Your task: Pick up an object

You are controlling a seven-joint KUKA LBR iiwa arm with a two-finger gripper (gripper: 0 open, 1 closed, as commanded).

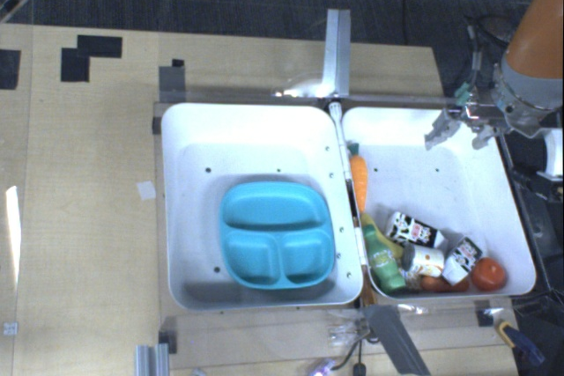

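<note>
- arm [539,57]: grey body, broad orange band above wrist, rounded shape
- wrist section: light grey ring under the orange, dark cables running alongside
- gripper [459,132]: small metal-grey assembly, two slim grey fingers [438,134], tiny red spot near mount

Blue tray [277,233] — orange carrot [358,179], red tomato [488,275]
</note>
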